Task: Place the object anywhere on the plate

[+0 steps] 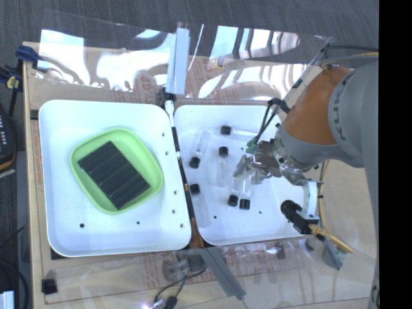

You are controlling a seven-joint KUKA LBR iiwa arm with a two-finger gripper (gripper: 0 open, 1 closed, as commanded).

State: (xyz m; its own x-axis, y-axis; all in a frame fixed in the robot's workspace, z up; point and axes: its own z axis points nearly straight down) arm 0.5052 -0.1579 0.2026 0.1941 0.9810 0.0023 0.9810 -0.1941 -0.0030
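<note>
Bins: 2; green plate [145, 158] x1 w/ dark slab [114, 174] x1; black bits [224, 152] x6; gripper [248, 171] open/shut unclear.

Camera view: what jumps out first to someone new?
The green plate in the left bin, carrying a dark ribbed slab. Then the grey arm with its orange band reaching in from the right, its gripper low over the right bin, among several small black blocks.
</note>
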